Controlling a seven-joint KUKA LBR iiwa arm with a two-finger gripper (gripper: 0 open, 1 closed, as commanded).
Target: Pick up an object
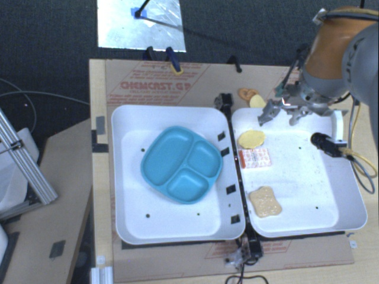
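Currently seeing the hand (278,120) over the back left corner of the right bin (308,229), fingers (262,119) apart, nothing between them. Reads as pre-grasp, nothing lifted yet.

Likely target: yellow round piece (251,139), lying flat in the right bin, just in front of the hand and slightly left, close to the bin's left wall. Just in front of it: red-and-white packet (254,158), touching or nearly so, can't tell which. Further front, well apart: slice of toast (265,202). Left bin (133,218) holding a blue divided plate (182,171). Also an orange piece (247,93) and a pale yellow piece (257,101) outside the bins, on the cardboard sheet (195,81) behind the right bin.

Risks from here:
- Could jam a finger on the left wall: yellow round piece too close to it for a wide approach.
- Could close on air: all three items in the bin flat and thin, little to pinch unless the fingertips reach the floor.
- Could catch the packet too, or shove it: hardly any gap to the yellow round piece.
- Could push the piece instead of gripping it: smooth floor, light item.
- Could clip the back rim on a straight descent from this spot.
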